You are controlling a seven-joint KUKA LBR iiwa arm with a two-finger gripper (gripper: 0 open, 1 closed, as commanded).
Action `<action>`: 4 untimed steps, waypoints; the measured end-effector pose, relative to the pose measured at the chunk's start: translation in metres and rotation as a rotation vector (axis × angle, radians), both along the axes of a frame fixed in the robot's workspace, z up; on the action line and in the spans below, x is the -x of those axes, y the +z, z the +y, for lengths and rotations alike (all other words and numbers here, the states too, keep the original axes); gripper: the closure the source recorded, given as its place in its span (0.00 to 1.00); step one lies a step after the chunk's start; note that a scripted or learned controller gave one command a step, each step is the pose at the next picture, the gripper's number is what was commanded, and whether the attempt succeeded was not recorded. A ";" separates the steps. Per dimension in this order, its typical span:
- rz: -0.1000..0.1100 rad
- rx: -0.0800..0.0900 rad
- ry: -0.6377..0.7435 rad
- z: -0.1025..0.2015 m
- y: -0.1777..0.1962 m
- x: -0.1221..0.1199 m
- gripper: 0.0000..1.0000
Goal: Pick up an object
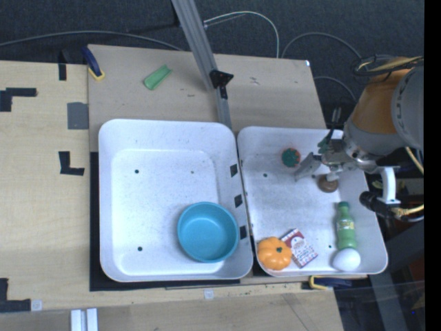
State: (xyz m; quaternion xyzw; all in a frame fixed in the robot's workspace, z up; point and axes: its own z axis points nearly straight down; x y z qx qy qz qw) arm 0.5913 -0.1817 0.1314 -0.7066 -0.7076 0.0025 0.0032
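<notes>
Bench top [41, 185] of pale wood fills the left and centre of the frame, with dark floor and loose cables along the upper edge. Two shallow white bins sit side by side at centre. Left bin [124, 185] holds a blue bowl [207, 231], upright, near its lower right corner. Right bin [275, 198] holds the small items.

Arm [386, 109], grey with orange band, enters from the right edge at mid height, wrist over the right bin's upper right part. Gripper [318, 167] hangs low there; fingers read as spread, nothing seen between them.

A grey rod [196, 36] slants down from the top of the frame to the seam between the bins.

Right bin contents, by size:
- green bottle [345, 227], lying near the right wall, lower part
- orange pumpkin [275, 254], lower left corner
- red and white packet [299, 247], touching the pumpkin's right side
- white egg [346, 259], just below the bottle
- brown round object [328, 182], just below right of the gripper
- green ball [291, 158], just left of the gripper, apart from it

Green block [156, 77] lies on the bench, upper left of the bins.
</notes>
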 end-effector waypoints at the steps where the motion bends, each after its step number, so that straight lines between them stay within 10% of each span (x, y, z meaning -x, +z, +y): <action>1: -0.008 0.001 0.000 0.000 -0.021 -0.001 0.00; 2: -0.005 0.000 0.001 0.001 -0.013 -0.001 1.00; 4: -0.013 0.003 0.000 0.008 0.101 -0.001 1.00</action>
